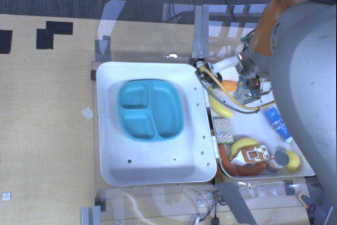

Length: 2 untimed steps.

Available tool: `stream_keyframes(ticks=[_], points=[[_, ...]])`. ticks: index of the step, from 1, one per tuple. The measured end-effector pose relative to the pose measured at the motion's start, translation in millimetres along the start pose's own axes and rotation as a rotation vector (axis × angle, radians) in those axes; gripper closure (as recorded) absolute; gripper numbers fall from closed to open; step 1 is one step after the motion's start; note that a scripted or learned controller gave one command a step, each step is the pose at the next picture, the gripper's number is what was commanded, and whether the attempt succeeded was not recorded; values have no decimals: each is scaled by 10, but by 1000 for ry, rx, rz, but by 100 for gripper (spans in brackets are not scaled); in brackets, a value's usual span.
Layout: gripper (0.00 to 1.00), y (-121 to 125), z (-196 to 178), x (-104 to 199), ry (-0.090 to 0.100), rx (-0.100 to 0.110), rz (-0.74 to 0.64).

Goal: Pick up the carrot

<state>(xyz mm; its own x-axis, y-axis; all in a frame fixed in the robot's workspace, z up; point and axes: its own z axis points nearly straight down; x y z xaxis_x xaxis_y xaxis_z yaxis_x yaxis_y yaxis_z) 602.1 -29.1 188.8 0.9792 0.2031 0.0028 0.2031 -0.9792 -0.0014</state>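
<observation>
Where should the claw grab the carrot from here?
Only a small orange patch of the carrot shows, at the back of the right bin, beside the claw and behind a banana. Probably come straight down onto that exposed patch; its long axis cannot be made out.

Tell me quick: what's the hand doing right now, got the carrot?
Hand: low in the right bin beside the carrot; open or shut cannot be told, and no grasp is visible.

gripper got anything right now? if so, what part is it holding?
Cannot be told. The gripper is down in the right bin, right beside the carrot, but its tips are hidden in clutter, so no hold shows.
</observation>
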Motion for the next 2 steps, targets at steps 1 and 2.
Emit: stream_keyframes(ticks=[1, 2], points=[[100, -2, -105, 14, 3, 1, -1], [100, 65, 47, 524, 1, 0, -1]])
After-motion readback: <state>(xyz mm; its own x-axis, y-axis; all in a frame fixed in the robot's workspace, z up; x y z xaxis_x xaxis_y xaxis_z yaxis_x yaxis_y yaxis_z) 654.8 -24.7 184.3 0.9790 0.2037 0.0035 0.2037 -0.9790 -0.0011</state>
